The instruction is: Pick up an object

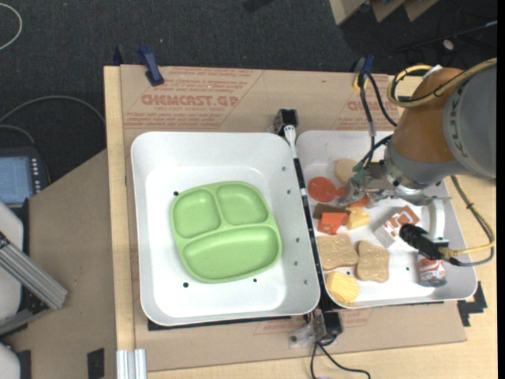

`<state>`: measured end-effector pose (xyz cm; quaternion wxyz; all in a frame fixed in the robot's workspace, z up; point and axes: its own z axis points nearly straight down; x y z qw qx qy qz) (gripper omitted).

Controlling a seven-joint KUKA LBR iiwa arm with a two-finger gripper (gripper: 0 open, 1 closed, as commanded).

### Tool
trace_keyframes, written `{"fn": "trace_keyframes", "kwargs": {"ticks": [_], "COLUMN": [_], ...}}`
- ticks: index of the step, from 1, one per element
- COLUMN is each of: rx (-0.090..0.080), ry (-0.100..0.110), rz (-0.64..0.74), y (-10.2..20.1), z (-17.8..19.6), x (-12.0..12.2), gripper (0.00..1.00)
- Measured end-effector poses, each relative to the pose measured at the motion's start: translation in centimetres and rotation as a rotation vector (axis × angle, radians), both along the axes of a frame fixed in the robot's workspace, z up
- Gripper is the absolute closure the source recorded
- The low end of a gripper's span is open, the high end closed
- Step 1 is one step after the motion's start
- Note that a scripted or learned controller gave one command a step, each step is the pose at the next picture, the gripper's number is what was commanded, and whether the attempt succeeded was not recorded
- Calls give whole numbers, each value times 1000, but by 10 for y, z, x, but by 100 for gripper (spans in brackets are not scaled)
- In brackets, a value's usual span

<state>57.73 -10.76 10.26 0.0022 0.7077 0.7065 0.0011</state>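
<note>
The right white bin (465,289) holds several toy foods: a red round piece (321,187), a beige round piece (345,169), an orange-red block (331,221), a yellow cube (359,216), two toast slices (337,250) (372,261), a yellow ridged piece (343,287), a white and orange packet (394,223) and a small can (431,271). My gripper (361,188) hangs low over the bin's upper middle, just above the yellow cube and orange-red block. The wrist hides its fingertips.
The left white bin (150,172) holds a green divided plate (226,230). A black divider clip (286,121) sits between the bins at the top. The grey arm with its orange band (426,125) fills the upper right. Cables run along the bench's right edge.
</note>
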Motion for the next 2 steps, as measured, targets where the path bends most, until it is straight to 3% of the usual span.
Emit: {"fn": "trace_keyframes", "kwargs": {"ticks": [1, 2], "rx": [3, 3], "ry": [13, -7], "rz": [5, 9], "y": [6, 68], "z": [7, 126], "x": [56, 44], "gripper": [100, 100]}}
